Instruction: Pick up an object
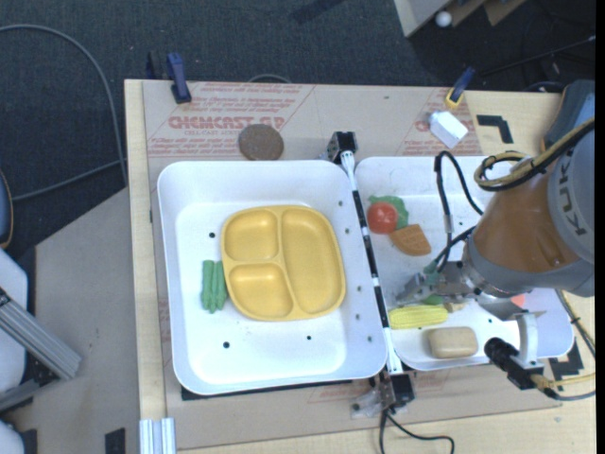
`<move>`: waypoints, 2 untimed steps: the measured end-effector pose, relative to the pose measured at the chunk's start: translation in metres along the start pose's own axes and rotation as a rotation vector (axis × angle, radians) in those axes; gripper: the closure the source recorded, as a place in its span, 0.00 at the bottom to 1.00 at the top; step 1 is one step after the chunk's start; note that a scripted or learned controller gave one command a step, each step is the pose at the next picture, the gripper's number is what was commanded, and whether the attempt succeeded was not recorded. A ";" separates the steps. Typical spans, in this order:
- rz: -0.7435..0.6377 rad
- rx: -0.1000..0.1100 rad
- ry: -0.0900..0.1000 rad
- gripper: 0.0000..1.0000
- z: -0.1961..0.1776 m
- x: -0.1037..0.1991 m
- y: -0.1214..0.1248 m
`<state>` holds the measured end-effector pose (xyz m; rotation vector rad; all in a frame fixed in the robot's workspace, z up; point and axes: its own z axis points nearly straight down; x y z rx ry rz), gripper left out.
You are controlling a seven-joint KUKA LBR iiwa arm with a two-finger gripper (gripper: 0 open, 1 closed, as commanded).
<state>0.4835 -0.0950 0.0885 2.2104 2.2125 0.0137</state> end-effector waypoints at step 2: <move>0.005 0.001 -0.004 1.00 -0.011 -0.001 0.008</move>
